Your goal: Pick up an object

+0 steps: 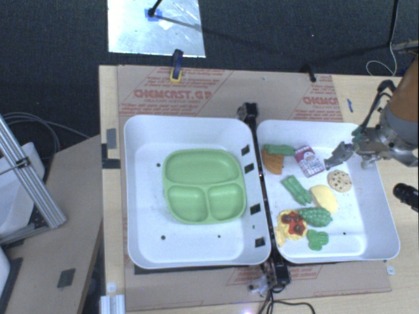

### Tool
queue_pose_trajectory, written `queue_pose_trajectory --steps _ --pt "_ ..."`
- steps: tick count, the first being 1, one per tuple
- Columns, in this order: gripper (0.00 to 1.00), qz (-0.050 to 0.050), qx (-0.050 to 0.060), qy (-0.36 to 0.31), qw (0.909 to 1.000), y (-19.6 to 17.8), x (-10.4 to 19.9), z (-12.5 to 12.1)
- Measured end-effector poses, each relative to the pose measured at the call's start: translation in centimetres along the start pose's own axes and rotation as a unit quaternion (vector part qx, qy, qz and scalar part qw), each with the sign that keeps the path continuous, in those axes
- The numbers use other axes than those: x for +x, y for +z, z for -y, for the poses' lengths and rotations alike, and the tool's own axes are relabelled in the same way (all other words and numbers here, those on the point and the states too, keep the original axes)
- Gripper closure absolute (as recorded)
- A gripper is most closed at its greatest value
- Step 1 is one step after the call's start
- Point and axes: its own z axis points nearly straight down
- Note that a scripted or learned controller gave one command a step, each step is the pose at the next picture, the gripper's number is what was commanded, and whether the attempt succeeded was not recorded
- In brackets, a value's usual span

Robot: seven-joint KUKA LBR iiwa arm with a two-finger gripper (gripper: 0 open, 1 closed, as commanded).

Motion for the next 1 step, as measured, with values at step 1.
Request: queue_pose_trajectory --steps 1 --pt "0.0 0.0 0.002 0.001 1.0 4.83 -1.29 1.65"
